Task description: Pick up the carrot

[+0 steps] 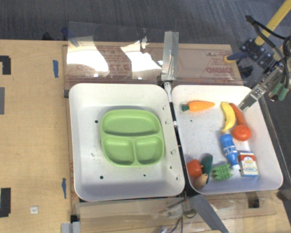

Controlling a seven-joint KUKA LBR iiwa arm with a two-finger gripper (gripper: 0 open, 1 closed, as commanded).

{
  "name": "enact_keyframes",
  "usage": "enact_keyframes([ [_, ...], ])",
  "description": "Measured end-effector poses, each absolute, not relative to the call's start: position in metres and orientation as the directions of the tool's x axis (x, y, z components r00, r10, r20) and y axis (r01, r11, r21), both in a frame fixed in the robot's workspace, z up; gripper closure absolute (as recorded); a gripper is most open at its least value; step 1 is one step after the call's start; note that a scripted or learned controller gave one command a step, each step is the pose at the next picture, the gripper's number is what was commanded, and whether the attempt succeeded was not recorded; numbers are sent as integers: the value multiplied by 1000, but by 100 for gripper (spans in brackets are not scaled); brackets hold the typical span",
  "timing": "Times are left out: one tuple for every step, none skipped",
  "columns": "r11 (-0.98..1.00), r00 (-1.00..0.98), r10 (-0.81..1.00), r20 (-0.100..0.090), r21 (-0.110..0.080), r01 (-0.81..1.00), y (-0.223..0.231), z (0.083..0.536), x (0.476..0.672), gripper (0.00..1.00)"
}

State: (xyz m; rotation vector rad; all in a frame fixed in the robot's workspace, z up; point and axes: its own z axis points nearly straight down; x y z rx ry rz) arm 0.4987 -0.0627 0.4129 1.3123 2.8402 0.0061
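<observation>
An orange carrot (pixel 200 106) with a green tip lies on its side at the far left of the right bin (pixel 269 144), close to the divider. The claw (pixel 246 103) reaches in from the far right edge of that bin, well to the right of the carrot, just beside a banana (pixel 227 115). Whether it is open cannot be told; nothing is visibly held. A green divided plate (pixel 132 136) sits in the left bin (pixel 82 144).

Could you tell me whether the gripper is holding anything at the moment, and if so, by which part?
Nothing is held. The gripper hovers near the banana at the right bin's far edge, and the carrot lies apart from it, untouched.
</observation>
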Motion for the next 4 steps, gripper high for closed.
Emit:
enact_keyframes([
  [545,-545,838,4,-6,838,-60,266,495,100],
  [463,-462,887,5,-10,887,-122,165,491,100],
  [564,-564,826,-13,8,826,-183,289,481,100],
  [567,-567,823,-3,2,823,-180,284,481,0],
])
